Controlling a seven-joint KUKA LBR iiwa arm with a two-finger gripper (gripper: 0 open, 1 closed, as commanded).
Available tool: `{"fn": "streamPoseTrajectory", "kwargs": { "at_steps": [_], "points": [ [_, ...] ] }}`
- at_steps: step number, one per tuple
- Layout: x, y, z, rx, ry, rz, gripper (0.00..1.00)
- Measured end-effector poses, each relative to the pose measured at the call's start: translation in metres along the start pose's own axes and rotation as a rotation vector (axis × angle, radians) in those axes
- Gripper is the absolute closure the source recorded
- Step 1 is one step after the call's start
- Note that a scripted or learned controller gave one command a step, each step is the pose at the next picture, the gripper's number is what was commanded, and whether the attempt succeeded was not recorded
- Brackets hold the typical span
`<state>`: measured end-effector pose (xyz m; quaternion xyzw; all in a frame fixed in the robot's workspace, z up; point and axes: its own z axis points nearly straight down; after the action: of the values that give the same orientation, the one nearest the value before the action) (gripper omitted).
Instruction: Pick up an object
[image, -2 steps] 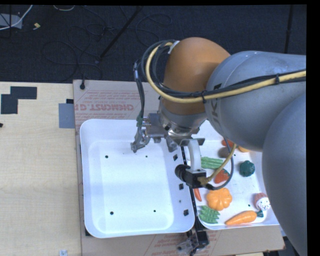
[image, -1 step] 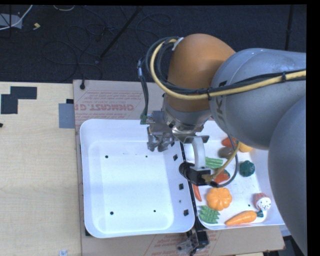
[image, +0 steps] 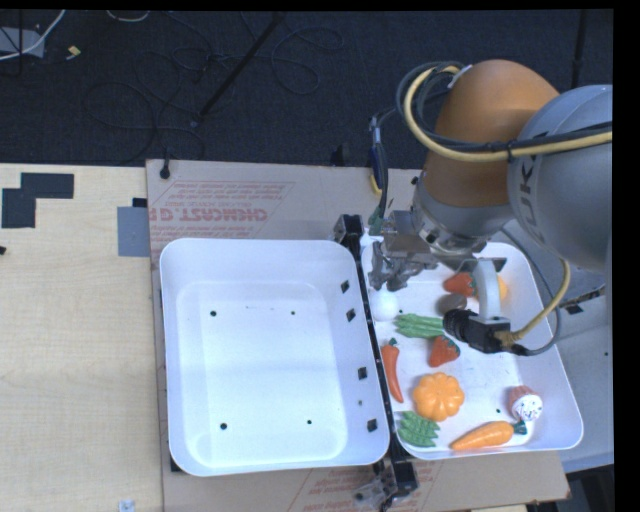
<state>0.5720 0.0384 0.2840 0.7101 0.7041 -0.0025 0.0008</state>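
Arm: grey, rounded, with a glossy orange band; reached into the right bin.
End effector: dark metal, hung low at that bin's left wall, over a small white ball; cannot tell how its fingers stood.
Toys (smooth plastic): ribbed orange pumpkin, tapered carrot, green pod, red chilli.
Left bin: shallow, white.
Tabletop: pale wood.

Left bin offers open room; the right bin is crowded by pumpkin, carrot and arm.
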Motion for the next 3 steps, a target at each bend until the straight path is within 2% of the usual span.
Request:
{"fn": "streamPoseTrajectory", "kwargs": {
  "at_steps": [1, 2, 3],
  "points": [
    [0.041, 0.070, 0.091, 0.008, 0.004, -0.012, 1.00],
    [0.040, 0.073, -0.093, -0.015, 0.005, -0.010, 1.00],
    [-0.027, 0.070, -0.006, 0.009, 0.001, -0.003, 1.00]
  ]
}}
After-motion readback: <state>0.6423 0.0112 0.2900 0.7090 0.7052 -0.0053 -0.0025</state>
